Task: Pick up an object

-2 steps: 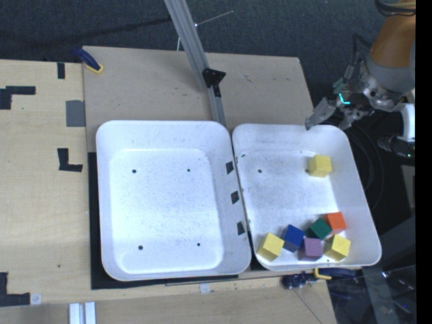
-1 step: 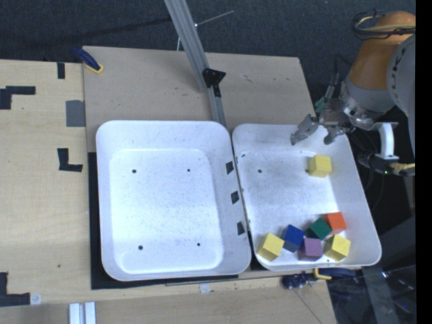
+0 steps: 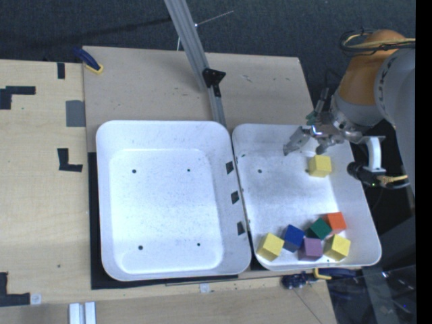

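The surface [image 3: 155,79] was pale wood-toned board, seen from above at a slant, with dark tape marks [image 3: 17,94] and a grey patch [image 3: 75,112] near its left side and a small blue and yellow item [image 3: 88,59] by its far edge. Beyond it lay dark blue-grey floor [image 3: 81,9], and a grey metal bar [image 3: 189,36] ran slantwise down from the top to a black clamp [image 3: 213,77]. A black mat [image 3: 94,248] showed beneath the left bin's edge, under even light.
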`<state>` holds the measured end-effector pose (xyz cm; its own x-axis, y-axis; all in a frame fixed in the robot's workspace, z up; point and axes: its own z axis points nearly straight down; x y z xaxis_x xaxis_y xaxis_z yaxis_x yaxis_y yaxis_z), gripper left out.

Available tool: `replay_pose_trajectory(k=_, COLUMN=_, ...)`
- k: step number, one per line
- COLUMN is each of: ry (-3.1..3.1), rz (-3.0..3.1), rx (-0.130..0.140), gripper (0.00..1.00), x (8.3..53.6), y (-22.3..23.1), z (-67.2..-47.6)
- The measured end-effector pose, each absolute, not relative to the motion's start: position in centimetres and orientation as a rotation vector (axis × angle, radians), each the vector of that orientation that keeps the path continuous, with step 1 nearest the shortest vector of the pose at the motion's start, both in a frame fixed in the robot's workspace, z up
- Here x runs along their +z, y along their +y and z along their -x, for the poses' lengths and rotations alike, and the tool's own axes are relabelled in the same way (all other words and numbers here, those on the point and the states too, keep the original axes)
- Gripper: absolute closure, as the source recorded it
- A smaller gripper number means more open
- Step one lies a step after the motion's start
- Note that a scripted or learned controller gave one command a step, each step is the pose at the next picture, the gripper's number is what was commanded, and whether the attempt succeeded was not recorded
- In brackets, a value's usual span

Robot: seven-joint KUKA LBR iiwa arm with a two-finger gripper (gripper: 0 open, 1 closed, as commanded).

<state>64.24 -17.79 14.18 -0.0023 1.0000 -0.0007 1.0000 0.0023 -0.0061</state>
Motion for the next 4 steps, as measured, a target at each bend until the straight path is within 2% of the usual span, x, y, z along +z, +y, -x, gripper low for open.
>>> replay_pose_trajectory(k=1, ry=-2.223, rz=2.219, rx=0.000, gripper=0.00, x=11.2, y=-17.7, z=-64.3)
replay_pose_trajectory(k=2, ry=-2.224, rz=2.217, rx=0.001, gripper=1.00, x=12.0, y=-17.7, z=-64.3)
replay_pose_trajectory(k=4, ry=-2.226, rz=2.222, rx=-0.004, gripper=1.00, x=22.9, y=-17.5, z=-65.2)
